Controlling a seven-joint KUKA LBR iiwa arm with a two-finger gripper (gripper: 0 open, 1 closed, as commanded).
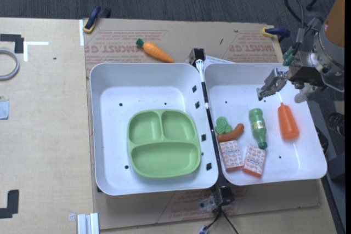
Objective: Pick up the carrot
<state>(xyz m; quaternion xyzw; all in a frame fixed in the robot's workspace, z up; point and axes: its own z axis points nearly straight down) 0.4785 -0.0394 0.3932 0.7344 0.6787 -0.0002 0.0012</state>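
From the camera above, the carrot (155,51) lies on the brown cardboard (230,44) near the far edge of the counter (44,134), just outside the far rim of the left bin (101,134). Its green top points toward the counter's left side and its orange tip toward the gap between the two bins. It touches nothing else.

The hand (286,89) hangs over the far right part of the right bin (307,167), well apart from the carrot. Its fingers look spread with nothing between them, though at this size I cannot be sure how wide. Just below it lies an orange bottle (287,120); a green bottle (257,127), a sausage (231,133) and two small cartons (243,157) sit nearer the bin's near edge. A green divided plate (163,142) rests in the left bin.

The carrot looks like a light toy, smooth and probably slippery, tapering to the tip. The thick middle of the orange body, gripped across its width, seems the safest hold.
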